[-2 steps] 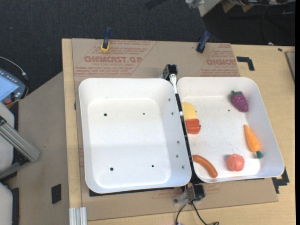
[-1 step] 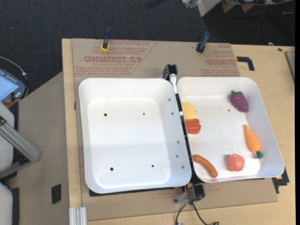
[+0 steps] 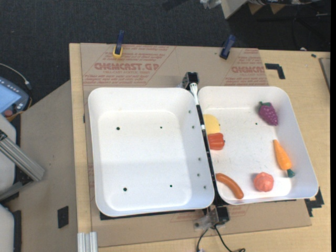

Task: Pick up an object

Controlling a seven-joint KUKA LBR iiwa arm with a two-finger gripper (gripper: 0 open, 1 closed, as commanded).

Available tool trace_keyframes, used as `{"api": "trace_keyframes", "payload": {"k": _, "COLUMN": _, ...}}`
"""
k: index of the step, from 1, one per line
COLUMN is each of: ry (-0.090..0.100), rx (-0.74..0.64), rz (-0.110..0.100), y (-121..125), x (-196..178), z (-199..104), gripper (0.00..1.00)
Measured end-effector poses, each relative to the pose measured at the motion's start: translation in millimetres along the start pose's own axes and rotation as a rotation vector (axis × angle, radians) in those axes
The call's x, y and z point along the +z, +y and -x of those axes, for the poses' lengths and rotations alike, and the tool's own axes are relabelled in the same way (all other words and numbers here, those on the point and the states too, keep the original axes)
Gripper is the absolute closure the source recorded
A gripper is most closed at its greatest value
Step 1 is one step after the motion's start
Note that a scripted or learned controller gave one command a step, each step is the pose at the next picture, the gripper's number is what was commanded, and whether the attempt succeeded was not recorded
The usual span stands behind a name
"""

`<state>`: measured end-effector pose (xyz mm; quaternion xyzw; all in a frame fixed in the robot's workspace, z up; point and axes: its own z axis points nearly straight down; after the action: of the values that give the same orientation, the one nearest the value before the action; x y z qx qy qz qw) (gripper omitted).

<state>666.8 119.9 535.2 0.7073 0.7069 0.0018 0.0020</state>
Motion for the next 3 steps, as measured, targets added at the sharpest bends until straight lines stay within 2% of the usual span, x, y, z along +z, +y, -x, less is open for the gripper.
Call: {"api": "trace_keyframes", "payload": {"k": 3, "ry": 0.0, "rx": 0.0, "rz": 0.0, "y": 0.0, "x": -0.1, "z": -21.8, "gripper": 1.0}}
